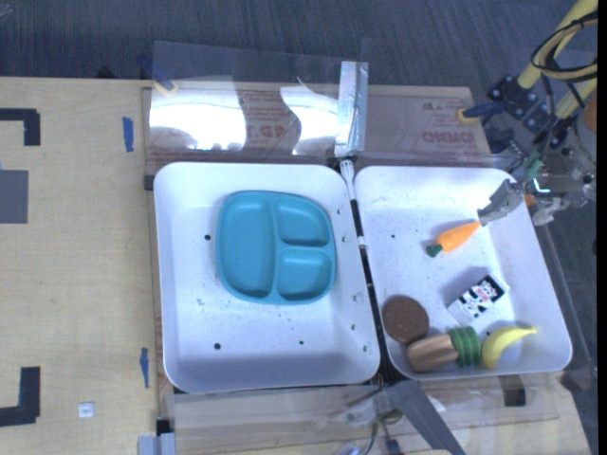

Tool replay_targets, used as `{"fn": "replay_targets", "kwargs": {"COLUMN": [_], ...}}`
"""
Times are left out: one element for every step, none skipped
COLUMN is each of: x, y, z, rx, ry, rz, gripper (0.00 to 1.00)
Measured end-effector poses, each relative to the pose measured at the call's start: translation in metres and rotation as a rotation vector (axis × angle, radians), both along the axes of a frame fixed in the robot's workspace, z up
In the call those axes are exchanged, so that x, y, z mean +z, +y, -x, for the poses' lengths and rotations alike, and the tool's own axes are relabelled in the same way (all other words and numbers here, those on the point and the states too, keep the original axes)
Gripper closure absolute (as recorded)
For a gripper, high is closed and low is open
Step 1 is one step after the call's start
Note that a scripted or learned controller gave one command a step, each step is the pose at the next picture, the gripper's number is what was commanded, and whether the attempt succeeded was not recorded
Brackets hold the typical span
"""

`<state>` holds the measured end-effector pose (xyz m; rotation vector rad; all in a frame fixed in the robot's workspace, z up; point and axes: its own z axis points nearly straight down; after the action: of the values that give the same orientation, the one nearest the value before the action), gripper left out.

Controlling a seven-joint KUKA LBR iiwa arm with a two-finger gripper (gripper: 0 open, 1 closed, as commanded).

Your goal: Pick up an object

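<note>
My gripper hangs at the right bin's upper right corner, open, with nothing between its fingers. One finger slants down to the left and ends just beside the thick end of an orange toy carrot, which lies in the upper middle of that bin. Lower down lie a small black-and-white carton, a brown round disc, a brown bun-like piece, a green ribbed piece and a yellow banana.
A blue divided plate lies in the left bin. A clear plastic sheet with a metal post stands behind the bins. Yellow and black cables hang at the top right above the arm.
</note>
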<state>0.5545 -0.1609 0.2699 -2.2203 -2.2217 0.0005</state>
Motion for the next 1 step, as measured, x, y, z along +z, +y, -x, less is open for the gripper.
{"fn": "replay_targets", "kwargs": {"x": [-0.1384], "y": [0.0356], "z": [-0.0283], "rx": [-0.176], "ry": [0.012], "rz": [-0.002], "gripper": [0.00]}}
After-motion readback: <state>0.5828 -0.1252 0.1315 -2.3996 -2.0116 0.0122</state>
